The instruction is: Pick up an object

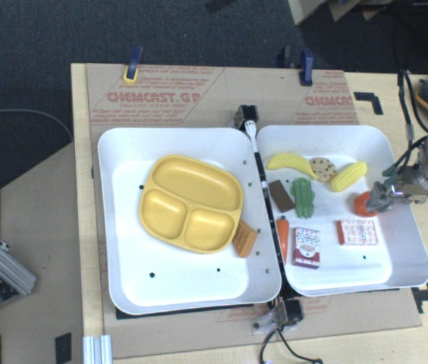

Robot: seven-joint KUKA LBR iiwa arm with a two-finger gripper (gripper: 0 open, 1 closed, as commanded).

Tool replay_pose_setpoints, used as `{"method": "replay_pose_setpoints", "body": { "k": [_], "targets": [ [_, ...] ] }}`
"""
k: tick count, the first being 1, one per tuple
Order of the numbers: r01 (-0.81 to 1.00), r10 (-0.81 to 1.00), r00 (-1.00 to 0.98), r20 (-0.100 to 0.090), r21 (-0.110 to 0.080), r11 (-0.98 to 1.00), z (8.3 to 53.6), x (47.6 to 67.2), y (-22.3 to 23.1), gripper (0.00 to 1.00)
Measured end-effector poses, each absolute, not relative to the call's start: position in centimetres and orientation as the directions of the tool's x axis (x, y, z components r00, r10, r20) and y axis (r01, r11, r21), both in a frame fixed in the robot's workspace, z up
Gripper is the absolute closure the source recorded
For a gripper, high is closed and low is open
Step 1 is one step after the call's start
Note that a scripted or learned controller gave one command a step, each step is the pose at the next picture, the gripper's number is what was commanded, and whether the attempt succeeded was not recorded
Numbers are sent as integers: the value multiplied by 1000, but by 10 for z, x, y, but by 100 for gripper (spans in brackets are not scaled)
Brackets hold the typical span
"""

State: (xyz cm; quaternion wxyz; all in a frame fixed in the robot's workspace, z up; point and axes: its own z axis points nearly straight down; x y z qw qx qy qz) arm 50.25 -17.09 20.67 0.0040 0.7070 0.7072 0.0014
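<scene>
You see the metal gripper [387,194] at the frame's right edge, touching the small round red-orange object [363,203] in the right white bin [407,268]; you cannot tell its state

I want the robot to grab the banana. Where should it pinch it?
Probably the banana's middle, coming straight down, pinching across its narrow width. It lies flat and curved near the right bin's back edge. Its right tip nearly touches the cookie, so stay left of that.
</scene>
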Motion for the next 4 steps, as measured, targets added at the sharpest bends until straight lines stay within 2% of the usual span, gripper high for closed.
{"method": "replay_pose_setpoints", "body": {
  "k": [1,2,3,4],
  "targets": [
    [1000,1000,-1,-2,5,1,226,504,-171,100],
    [1000,1000,-4,3,-2,4,226,492,-127,100],
    [1000,1000,-5,1,2,5,233,498,-94,100],
    [1000,1000,1,1,-3,-1,224,484,-93,100]
  ]
}}
